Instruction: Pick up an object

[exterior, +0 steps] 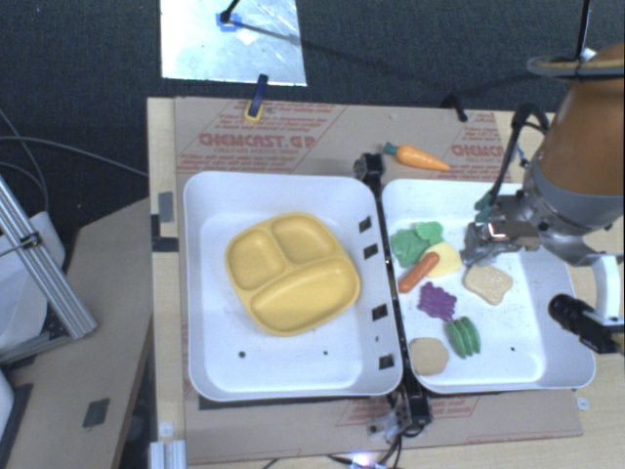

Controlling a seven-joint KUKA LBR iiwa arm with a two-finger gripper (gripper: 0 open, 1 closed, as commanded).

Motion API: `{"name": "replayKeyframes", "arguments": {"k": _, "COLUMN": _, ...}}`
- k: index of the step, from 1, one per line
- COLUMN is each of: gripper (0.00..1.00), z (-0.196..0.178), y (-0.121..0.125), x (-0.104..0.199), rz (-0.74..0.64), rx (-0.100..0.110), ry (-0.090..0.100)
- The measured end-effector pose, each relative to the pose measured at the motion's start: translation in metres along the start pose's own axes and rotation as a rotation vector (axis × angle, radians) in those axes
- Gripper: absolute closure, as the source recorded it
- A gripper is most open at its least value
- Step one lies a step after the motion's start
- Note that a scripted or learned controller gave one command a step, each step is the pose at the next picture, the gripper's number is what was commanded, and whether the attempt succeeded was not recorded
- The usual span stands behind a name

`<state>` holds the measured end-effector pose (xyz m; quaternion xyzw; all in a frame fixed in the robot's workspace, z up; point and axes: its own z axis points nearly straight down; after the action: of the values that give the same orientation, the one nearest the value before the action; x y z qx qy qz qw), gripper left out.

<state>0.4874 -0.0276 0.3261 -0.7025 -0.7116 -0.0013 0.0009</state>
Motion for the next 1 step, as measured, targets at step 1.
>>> {"name": "replayKeyframes", "arguments": {"k": 1, "gripper": 1.0, "z": -0.0365, "y": 0.0005, "x": 0.0387, "rz": 0.004, "rx": -0.005, "ry": -0.001}}
